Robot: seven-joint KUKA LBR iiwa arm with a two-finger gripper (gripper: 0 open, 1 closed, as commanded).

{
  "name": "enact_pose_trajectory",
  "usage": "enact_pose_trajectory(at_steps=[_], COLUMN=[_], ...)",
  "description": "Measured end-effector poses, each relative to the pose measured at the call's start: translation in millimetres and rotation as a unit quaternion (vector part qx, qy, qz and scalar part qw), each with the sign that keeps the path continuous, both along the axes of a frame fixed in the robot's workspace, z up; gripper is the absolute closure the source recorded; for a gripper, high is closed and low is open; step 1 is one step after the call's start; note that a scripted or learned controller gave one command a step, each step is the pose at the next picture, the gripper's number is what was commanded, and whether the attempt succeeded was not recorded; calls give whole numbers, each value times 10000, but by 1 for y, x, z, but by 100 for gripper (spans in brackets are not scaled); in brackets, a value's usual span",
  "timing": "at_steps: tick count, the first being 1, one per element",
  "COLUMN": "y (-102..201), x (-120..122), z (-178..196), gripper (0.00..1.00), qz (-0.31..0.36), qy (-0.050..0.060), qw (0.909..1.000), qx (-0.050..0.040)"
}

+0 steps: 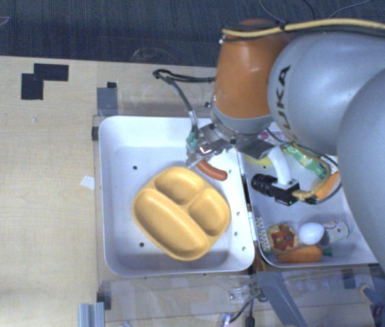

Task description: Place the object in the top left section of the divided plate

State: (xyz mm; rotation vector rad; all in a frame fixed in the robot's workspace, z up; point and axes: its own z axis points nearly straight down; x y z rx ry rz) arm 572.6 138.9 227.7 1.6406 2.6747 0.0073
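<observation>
While my grey arm with its orange band reaches in from the right across both bins, my end effector hangs low over the upper right part of the left shallow white bin. I cannot tell whether my end effector is released or clenched; from this slanting view its tip is too crowded to read.

Right under that tip lies a small reddish-orange sausage, stretched roughly crosswise. It sits just beside the upper right rim of the yellow plastic divided plate, outside all of its sections. I cannot tell whether the sausage touches the rim or whether I have any hold on it.

The plate rests turned at an angle in the middle of the left bin. It has one long section along its lower left side and two smaller sections toward its upper right.

The right shallow white bin lies close against the left one, largely under my arm. Along its near side I see a white egg, an orange carrot just below it, and a flat packet printed in red and yellow to their left. A green and pale-yellow thing sits farther back.

Both bins stand on the pale wooden bench.
</observation>
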Motion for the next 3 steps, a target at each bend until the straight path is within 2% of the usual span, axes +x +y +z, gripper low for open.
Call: enact_pose_trajectory(at_steps=[1,2,3], y=[-36,-17,-31], x=[-8,-31,-35], z=[-41,-31,-42], gripper=[100,100,100], qz=[120,308,394], qy=[11,2,1], qw=[9999,9995,9992], qx=[-8,-4,-4])
